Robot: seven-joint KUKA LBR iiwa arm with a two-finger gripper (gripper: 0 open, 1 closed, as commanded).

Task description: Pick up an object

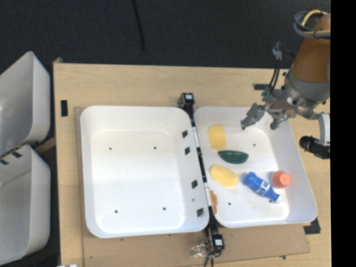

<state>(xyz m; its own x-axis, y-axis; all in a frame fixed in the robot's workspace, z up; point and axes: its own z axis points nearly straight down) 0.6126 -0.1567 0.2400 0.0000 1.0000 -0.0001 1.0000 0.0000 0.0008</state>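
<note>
Small blue plastic bottle (260,186) lying in right white bin (295,204); two-finger gripper (265,117) above far edge, fingers spread, holding nothing.

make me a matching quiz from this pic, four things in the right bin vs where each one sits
Things:
1. blue bottle
2. green object
3. orange object
4. upper yellow object

Places:
A. nearest the bin's top edge, by the divider
B. in the middle, between the two yellow pieces
C. closest to the bin's right rim
D. lying tilted, left of the orange piece

Pairs: 1-D, 2-B, 3-C, 4-A
</note>
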